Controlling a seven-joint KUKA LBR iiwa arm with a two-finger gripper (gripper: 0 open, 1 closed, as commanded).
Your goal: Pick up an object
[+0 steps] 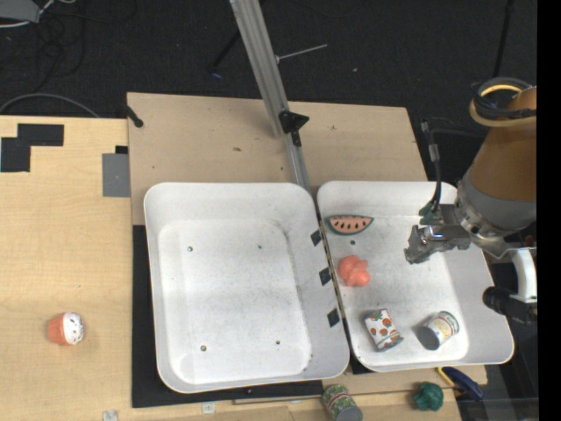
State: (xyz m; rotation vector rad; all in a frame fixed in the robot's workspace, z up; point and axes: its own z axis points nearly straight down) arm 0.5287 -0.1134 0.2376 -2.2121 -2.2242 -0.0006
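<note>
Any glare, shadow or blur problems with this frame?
Camera view: lighting is even, the white right bin bright but not blown out; the watermelon slice and pink lump read clearly with soft shadows; the gripper is slightly soft; the floor behind the bench is dark.

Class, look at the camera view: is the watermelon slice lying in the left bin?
No: the watermelon slice lies in the right bin, near its far edge, above the pink lump.
</note>
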